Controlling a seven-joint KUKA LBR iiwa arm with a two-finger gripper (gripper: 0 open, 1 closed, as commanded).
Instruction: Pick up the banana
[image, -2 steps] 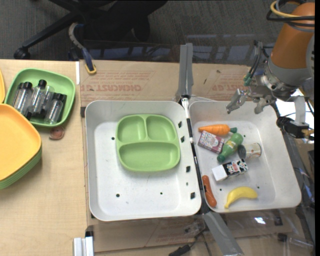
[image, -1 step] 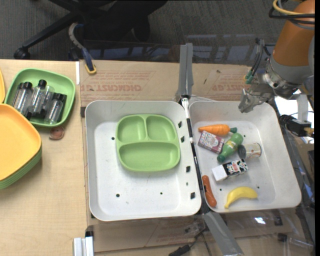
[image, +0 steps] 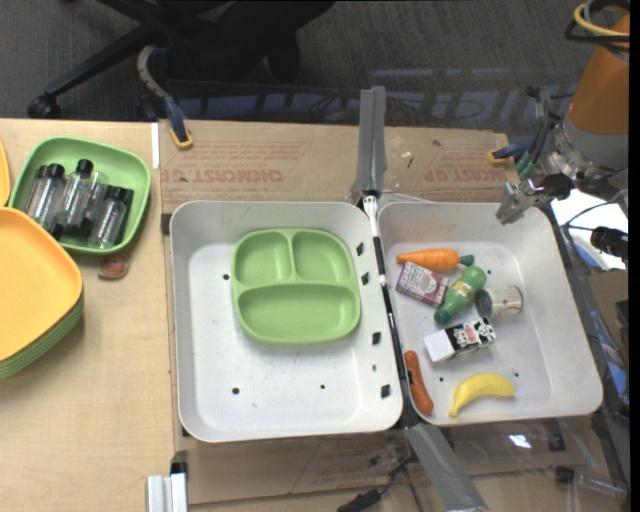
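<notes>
In the right bin (image: 570, 300), down at about five o'clock near the front wall, the banana (image: 482, 390) is seen lying flat on the white floor, curved, one tip pointing toward the front left corner. It is touched by nothing. Just above it, at its eleven o'clock, a small black-and-white carton (image: 461, 339) is found, and beyond that a green bottle (image: 460, 292), a purple packet (image: 421, 284) and a carrot (image: 430, 259) are clustered toward the bin's twelve o'clock. A small clear cup (image: 505, 300) is tipped beside the bottle. A red sausage-like piece (image: 419, 385) is laid along the left wall at seven o'clock.

And the gripper (image: 520, 197) is spotted way up at the bin's one o'clock corner, hung over the rim, well apart from the banana. Whether the claw is wide or narrow cannot be told from here; nothing is seen held in it.

In the left bin (image: 200, 330), a green divided plate (image: 296, 285) is set toward twelve o'clock.
</notes>
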